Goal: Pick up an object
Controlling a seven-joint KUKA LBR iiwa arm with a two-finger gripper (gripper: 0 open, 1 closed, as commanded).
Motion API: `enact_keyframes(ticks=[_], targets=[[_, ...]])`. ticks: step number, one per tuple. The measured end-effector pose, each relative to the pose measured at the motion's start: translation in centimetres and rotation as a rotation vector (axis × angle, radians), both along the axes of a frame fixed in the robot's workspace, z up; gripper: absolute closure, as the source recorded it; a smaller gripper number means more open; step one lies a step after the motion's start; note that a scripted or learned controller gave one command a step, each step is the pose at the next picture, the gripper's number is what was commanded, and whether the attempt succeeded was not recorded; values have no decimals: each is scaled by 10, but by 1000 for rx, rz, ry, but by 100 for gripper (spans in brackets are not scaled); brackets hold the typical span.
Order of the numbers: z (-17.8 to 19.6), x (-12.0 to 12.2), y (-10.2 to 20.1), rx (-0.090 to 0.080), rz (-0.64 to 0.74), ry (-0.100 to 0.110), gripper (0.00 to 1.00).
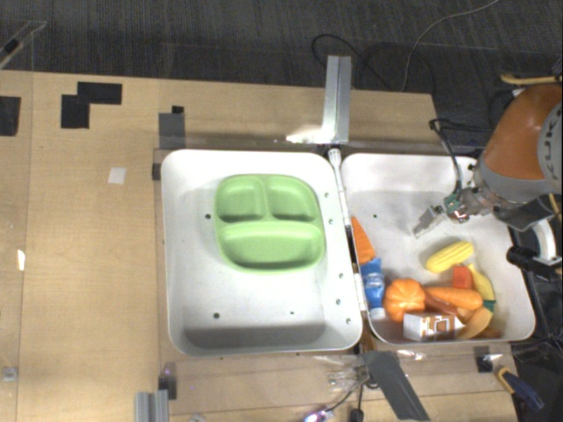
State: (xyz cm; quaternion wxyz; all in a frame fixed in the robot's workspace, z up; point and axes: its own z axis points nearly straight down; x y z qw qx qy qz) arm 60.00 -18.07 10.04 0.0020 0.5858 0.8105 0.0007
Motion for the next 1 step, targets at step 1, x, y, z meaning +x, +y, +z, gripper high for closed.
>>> enact_keyframes(ticks=[1], targets=[[-10, -56, 3, -3, 117, -12, 0]])
